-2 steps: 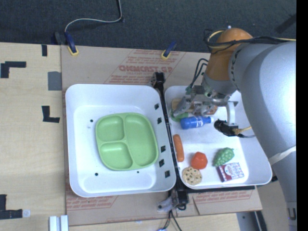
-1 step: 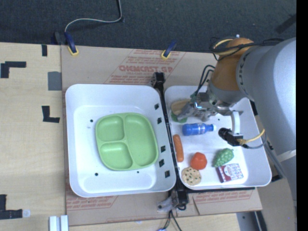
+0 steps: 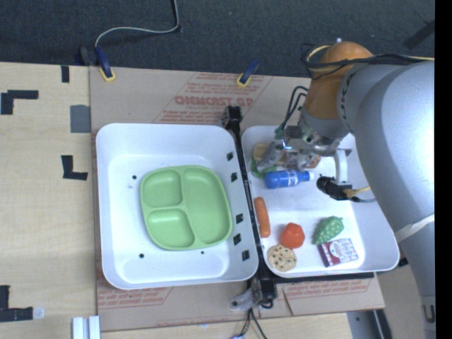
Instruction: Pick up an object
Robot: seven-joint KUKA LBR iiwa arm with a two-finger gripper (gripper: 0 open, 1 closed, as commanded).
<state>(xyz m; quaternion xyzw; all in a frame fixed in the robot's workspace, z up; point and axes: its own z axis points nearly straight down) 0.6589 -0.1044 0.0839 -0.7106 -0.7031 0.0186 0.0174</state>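
My gripper [image 3: 288, 155] is low over the back left part of the right bin [image 3: 374, 249], reaching in from the right. Directly in front of it lies a blue bottle [image 3: 286, 179] with a white cap, on its side. A tan and green item [image 3: 262, 153] sits partly hidden under the gripper's left side. Closer to the front are an orange carrot [image 3: 263, 217], a red tomato [image 3: 292, 235], a cookie [image 3: 282, 258], a green leafy piece [image 3: 328, 229] and a small red box [image 3: 340, 252].
The left bin [image 3: 113, 161] holds a green divided plate [image 3: 186, 207]. A black divider [image 3: 241, 189] runs between the two bins. The big grey arm [image 3: 395, 133] covers the right bin's back right side.
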